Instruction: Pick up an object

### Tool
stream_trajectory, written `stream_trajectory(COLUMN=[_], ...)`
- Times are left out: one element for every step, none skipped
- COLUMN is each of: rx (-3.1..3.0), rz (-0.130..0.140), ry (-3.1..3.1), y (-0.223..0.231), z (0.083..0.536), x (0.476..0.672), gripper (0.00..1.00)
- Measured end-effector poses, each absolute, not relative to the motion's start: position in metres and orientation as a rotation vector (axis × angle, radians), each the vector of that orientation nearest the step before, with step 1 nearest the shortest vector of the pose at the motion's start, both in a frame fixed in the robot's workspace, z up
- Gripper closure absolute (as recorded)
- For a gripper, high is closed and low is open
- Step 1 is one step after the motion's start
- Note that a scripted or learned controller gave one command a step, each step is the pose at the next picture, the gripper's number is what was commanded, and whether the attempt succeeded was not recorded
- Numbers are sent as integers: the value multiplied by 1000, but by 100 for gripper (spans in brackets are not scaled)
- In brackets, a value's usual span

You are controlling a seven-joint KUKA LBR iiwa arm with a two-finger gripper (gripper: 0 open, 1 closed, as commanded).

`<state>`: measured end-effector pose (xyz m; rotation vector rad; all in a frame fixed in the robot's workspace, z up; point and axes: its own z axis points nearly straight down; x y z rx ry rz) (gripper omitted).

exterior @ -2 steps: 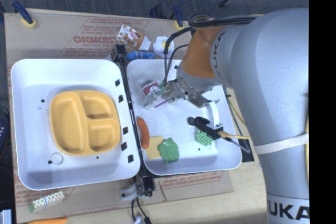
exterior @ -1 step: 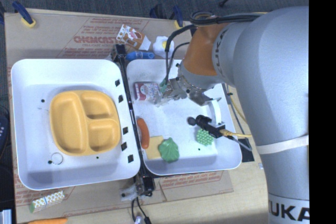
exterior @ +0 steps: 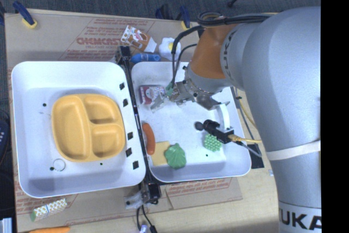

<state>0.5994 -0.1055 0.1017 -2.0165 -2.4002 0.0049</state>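
Nearest the camera, a small wrapped roll [exterior: 49, 208] is lying on the bench [exterior: 207, 193], just outside the left bin [exterior: 22, 117]. That bin is holding a yellow divided tray [exterior: 87, 127], which is sitting flat near its middle. In the right bin [exterior: 240, 163], a green leafy piece [exterior: 175, 155] is resting at the near wall, touching a flat yellow slice [exterior: 158, 158], and an orange piece [exterior: 148, 139] is lying along the left wall just beyond them. A knobbly green ball [exterior: 212, 143] is sitting towards the right side. Farther in, a red-and-white packet [exterior: 147, 94] is lying by the left wall, and the gripper [exterior: 162, 99] is hanging low at its right edge; whether it is wide, narrow or gripping the packet cannot be told. The grey arm [exterior: 272, 90] is reaching in from the right. Beyond the bins, a blue item [exterior: 146, 57] and a printed pack [exterior: 133, 38] are lying on the bench.
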Motion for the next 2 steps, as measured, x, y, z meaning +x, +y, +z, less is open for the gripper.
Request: stream_trajectory(rx=[-2244,-2235], rz=[3,5], ry=[-2196,-2201], y=[-98,-97], z=[92,102], x=[656,657], gripper=[0,100])
